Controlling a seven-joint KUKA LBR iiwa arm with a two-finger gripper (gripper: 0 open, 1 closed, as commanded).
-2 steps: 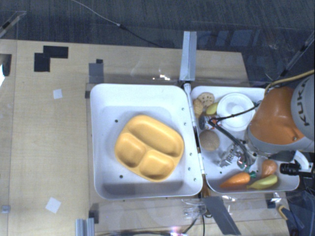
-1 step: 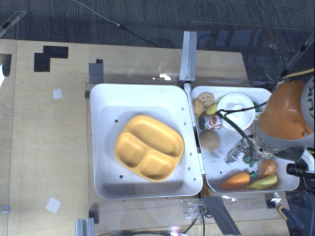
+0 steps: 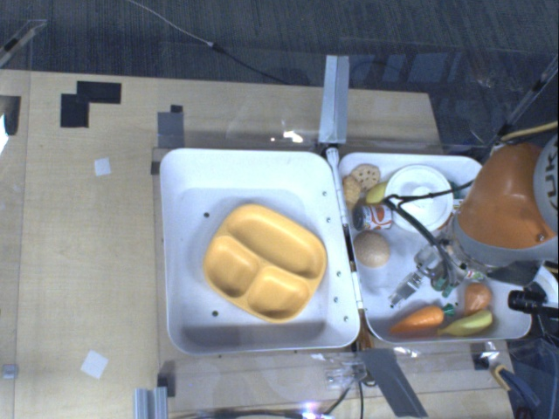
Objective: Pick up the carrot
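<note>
You are looking down on a wooden counter (image 3: 79, 260) carrying two white bins side by side. The left bin (image 3: 188, 321) is holding a yellow divided tray (image 3: 265, 261) that is lying slightly tilted across its middle. The carrot (image 3: 418, 319) is lying on its side near the front edge of the right bin (image 3: 376, 330), with a yellow-green banana (image 3: 467, 324) touching its right end and a reddish round fruit (image 3: 477, 297) just behind that. Farther back in the same bin you are seeing a beige ball (image 3: 373, 250), a red and white can (image 3: 376, 217), a cookie (image 3: 362, 179) and a white round dish (image 3: 420, 190). The arm (image 3: 507, 203), with its orange band, is reaching in from the right and hanging over the right bin. The gripper (image 3: 417, 284) is hovering just above and behind the carrot, apart from it; whether its jaws are released or clenched you cannot tell, since they are too small and cluttered by cables to read.
</note>
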